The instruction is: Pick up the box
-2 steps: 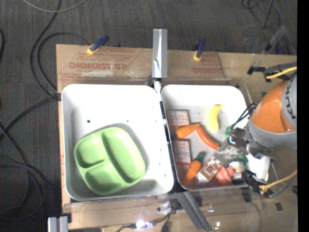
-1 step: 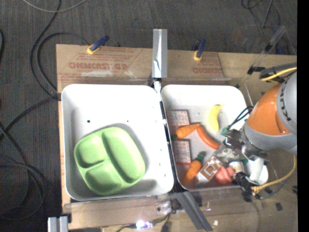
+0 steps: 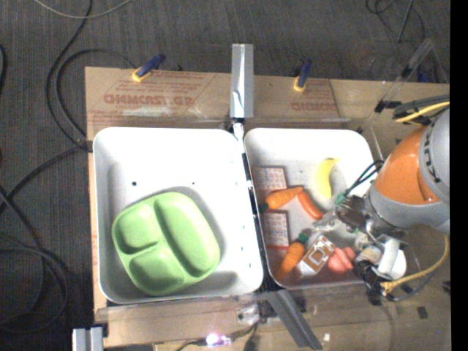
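Observation:
The box is a small brown and white carton lying tilted near the front of the right bin. It sits between an orange carrot on its left and a pink item on its right. My gripper reaches in from the right on the grey arm with the orange band. It hangs just above and to the right of the box. Nothing is visibly held.
The right bin also holds a yellow banana, a second carrot, a red-orange piece and two flat printed cards. The left bin holds a green divided plate. A metal divider separates the bins.

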`<state>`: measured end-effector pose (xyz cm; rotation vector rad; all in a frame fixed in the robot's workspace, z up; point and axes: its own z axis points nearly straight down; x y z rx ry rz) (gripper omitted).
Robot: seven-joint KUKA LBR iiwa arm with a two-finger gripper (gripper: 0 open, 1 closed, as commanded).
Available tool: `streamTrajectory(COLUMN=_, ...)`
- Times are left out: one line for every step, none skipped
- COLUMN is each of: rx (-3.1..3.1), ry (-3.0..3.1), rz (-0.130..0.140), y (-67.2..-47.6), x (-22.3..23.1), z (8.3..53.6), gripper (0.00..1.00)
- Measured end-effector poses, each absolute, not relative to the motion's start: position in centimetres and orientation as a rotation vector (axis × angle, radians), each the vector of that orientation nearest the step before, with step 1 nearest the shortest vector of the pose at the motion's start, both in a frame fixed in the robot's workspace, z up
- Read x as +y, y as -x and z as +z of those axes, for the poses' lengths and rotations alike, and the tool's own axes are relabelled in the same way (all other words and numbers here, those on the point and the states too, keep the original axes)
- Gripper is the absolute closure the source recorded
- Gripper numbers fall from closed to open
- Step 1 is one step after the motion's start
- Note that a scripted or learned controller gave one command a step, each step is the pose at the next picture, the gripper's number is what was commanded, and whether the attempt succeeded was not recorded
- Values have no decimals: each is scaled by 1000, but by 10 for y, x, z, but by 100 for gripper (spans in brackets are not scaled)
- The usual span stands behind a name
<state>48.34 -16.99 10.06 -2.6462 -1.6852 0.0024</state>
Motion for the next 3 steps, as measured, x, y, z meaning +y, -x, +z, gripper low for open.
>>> streamTrajectory(rx=-1165, ry=2881, rz=-42, y=-496, x=-190, z=98, gripper=0)
streamTrajectory(rx=-1105, ry=2942, rz=9, y=-564, x=-164, z=185, gripper=0)
streamTrajectory(rx=-1066, ry=2958, rz=6, y=-520, x=-182, z=416, gripper=0)
